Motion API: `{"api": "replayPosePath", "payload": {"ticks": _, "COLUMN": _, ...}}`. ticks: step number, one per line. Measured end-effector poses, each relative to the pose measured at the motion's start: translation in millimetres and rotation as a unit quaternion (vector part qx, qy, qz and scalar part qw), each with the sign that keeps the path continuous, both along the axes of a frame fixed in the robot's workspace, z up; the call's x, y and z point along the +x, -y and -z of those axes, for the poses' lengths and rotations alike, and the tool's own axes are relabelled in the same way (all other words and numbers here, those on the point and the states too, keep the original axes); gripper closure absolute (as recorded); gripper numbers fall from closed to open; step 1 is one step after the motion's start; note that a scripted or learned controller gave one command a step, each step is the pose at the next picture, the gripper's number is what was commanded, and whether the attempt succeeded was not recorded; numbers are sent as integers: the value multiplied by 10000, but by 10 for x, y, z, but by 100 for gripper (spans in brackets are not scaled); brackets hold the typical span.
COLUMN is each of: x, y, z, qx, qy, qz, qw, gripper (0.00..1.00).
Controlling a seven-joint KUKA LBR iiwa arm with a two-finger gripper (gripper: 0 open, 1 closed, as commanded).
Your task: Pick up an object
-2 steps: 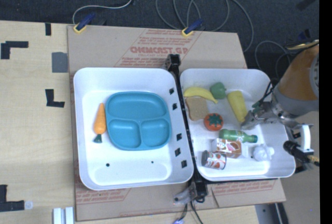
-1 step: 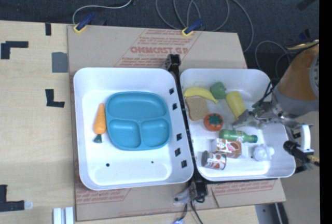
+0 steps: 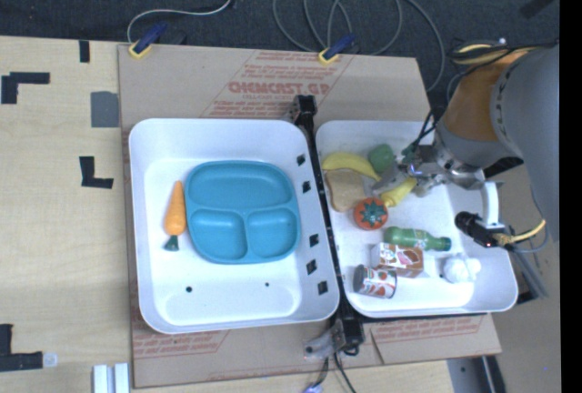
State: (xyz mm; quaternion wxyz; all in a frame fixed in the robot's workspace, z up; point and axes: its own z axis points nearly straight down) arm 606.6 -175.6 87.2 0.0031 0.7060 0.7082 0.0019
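Landmark: tomato [image 3: 371,214] in the right bin [image 3: 491,291]. Just beyond it, banana [image 3: 348,165] lies w/ long axis across the bin, tips drooping toward tomato. Tool [image 3: 406,175] sits right of banana, over a yellow piece [image 3: 398,193]; jaw gap: can't tell. Step looks like approach/descent; next move needs a centred close.

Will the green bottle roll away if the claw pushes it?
Probably. The green bottle lies on its side on the smooth white bin floor, and its round body could roll. It looks like light plastic, so a nudge may shift it.
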Motion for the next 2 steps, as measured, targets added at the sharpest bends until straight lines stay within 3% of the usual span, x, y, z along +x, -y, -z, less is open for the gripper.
{"api": "replayPosePath", "payload": {"ticks": 1, "x": 439, "y": -345, "z": 11, "qx": -33, "qy": -160, "qz": 26, "qw": 9999, "gripper": 0}}
{"api": "replayPosePath", "payload": {"ticks": 2, "x": 399, "y": -332, "z": -58, "qx": -35, "qy": -252, "qz": 26, "qw": 9997, "gripper": 100}}
